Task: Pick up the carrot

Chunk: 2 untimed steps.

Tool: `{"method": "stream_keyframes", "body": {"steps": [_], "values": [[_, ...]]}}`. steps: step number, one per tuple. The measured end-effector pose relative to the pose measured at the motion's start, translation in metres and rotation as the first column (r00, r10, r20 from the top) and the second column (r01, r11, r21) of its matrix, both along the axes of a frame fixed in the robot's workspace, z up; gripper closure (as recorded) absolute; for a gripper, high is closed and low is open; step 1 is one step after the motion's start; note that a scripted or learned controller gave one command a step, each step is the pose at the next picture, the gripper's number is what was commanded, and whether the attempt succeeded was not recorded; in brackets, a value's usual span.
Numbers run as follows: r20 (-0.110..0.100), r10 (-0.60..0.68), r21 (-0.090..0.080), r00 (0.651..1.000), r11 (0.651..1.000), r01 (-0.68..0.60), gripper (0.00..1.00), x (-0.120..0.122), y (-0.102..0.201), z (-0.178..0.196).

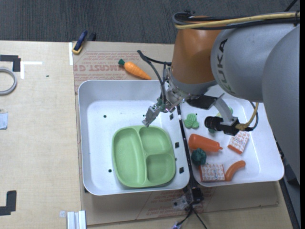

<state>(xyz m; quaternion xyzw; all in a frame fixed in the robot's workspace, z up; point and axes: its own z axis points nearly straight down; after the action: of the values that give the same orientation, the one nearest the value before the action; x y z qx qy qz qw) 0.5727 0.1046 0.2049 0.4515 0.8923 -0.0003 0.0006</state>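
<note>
The carrot (135, 69), orange with a green top, lies on the brown cardboard just behind the far rim of the left bin (90, 128), outside both bins. My gripper (151, 114) hangs over the left bin, pointing down and left, just above the far edge of the green divided plate (144, 155). It is about a hand's width nearer the camera than the carrot and a little to the right of it. Nothing orange is at its tip. The big grey and orange arm covers the far part of the right bin.
The right bin (267, 171) holds an orange-red tapered toy (205, 142), a light green piece (192, 121), a dark green broccoli (198, 156), a sausage (234, 170) and two red-and-white packets (212, 172). A blue marker (79, 41) lies at the cardboard's far left.
</note>
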Motion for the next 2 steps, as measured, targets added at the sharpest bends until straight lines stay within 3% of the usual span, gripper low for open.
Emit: {"method": "stream_keyframes", "body": {"steps": [1, 2], "values": [[-0.002, 0.153, 0.0, 0.988, 0.988, -0.153, 0.0, -0.077, 0.09, -0.021], [0.001, 0.378, 0.0, 0.926, 0.926, -0.378, 0.0, 0.008, 0.062, -0.028]]}}
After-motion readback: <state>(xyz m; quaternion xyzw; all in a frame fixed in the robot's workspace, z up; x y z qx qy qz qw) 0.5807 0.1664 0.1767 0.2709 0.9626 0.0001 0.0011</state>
